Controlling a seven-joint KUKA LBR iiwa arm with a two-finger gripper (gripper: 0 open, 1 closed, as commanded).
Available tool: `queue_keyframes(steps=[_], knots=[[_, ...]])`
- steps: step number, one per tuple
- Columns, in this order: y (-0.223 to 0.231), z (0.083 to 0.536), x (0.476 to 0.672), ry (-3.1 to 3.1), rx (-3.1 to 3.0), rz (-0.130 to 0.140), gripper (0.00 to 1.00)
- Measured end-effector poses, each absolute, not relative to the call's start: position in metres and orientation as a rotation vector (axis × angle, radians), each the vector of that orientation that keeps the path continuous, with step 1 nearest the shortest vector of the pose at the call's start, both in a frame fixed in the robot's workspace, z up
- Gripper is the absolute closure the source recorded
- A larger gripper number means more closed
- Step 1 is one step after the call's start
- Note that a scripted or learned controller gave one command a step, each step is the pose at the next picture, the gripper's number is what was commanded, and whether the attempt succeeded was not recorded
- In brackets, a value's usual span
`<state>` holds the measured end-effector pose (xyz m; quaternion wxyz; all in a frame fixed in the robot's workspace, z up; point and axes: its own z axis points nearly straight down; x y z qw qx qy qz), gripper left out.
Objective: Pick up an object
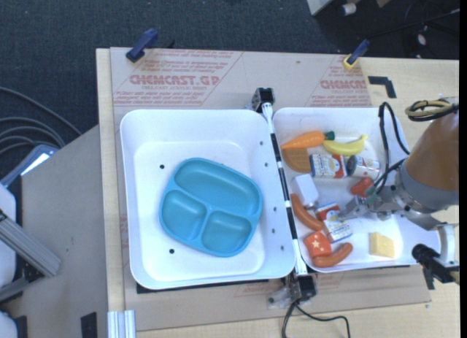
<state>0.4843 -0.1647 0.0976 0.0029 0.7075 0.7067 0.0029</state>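
Note:
The right bin [350,117] holds several toy foods: a carrot [303,140], a banana [344,144], a small bottle [330,166], a white block [306,187], two sausages [306,216] [332,256], a red piece [317,242] and a cheese wedge [381,244]. My gripper [367,200] hangs low over the middle right of this bin. It is beside a small red item [360,185] and above the cheese wedge. I see nothing clearly held in it.
The left bin [139,183] holds a blue divided plate [210,206]. A black clip strip [277,176] runs along the divider between the bins. Black cables [385,136] loop from the arm over the right bin's far right side.

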Motion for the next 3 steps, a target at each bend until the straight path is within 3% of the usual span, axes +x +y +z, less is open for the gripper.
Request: queue_keyframes(steps=[1, 2, 3], knots=[[-0.159, 0.085, 0.577, 2.223, 2.220, 0.001, 0.00], [-0.159, 0.094, 0.578, 2.223, 2.218, 0.000, 1.00], [-0.114, 0.216, 0.533, 2.223, 2.220, 0.000, 1.00]])
